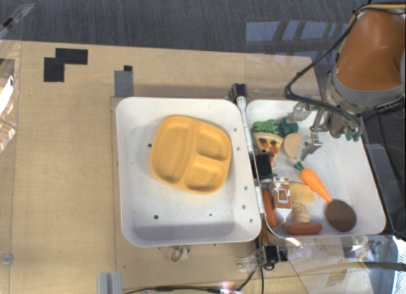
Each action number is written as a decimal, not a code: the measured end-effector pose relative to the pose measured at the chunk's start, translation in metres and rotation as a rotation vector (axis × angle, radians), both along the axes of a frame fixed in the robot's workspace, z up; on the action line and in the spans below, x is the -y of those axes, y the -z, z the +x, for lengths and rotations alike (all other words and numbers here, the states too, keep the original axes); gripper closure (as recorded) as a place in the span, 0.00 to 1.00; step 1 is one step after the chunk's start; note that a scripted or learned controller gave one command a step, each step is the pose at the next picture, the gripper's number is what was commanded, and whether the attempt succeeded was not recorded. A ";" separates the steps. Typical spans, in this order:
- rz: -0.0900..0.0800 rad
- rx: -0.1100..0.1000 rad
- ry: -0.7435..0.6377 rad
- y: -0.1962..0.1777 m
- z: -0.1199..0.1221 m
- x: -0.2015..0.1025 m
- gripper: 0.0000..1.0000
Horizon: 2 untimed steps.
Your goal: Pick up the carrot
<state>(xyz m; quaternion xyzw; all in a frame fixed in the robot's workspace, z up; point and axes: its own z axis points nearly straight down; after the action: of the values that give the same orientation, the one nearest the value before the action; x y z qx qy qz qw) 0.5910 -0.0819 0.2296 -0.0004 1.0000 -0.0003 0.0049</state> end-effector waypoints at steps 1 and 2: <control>-0.008 0.019 -0.303 0.106 -0.041 0.002 0.00; -0.011 0.015 -0.524 0.125 -0.069 0.054 0.00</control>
<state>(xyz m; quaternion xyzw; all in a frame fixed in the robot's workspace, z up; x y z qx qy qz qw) 0.5223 -0.1362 0.1048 -0.2595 0.9656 -0.0046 0.0124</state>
